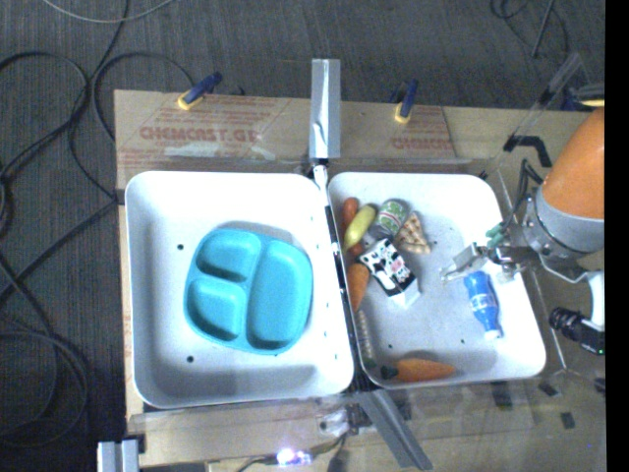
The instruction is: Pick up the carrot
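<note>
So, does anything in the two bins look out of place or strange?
Nothing looks spilled or broken. The right bin is crowded along its left wall: a carrot, a yellow piece and a black-and-white carton lie pressed together. A second carrot lies alone by the near wall.

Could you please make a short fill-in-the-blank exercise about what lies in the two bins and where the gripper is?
1. The blue divided tray lies in the ____ bin.
2. A carrot lies along the ____ wall of the right bin.
3. The blue bottle lies just below the ____.
4. The black-and-white carton sits between the bin divider and the blue ____.

Missing words: left; bottom; gripper; bottle
</note>
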Controlling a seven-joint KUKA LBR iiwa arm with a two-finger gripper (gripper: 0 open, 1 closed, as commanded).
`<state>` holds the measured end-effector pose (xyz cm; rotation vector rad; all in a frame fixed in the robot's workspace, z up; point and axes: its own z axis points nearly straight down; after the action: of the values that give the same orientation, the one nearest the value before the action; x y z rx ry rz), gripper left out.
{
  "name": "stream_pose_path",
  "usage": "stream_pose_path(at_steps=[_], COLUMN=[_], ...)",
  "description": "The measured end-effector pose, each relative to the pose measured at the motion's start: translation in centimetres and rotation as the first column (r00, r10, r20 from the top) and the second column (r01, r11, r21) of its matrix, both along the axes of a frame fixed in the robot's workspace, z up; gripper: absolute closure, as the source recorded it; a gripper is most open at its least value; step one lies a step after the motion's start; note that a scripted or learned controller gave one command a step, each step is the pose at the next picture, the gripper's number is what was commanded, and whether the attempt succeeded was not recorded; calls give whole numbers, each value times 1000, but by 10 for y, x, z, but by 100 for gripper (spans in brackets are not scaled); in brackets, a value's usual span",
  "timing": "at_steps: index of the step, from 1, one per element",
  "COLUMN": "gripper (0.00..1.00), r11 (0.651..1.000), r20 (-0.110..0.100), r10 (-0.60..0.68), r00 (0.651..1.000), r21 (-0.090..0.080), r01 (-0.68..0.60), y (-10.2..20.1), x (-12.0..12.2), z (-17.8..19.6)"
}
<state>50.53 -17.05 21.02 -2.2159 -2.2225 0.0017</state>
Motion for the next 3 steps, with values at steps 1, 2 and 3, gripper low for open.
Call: stream_pose_path(at_steps=[1, 2, 3], gripper=[0, 0, 0], r11=[855, 974, 961], r20=[3, 2, 3], r10=[519, 229, 276], r00=[855, 973, 961], r21=[1, -2, -1], r01=[-519, -229, -276], y=[91, 80, 71], x=[-12, -21, -21], z=[-27, 20, -117])
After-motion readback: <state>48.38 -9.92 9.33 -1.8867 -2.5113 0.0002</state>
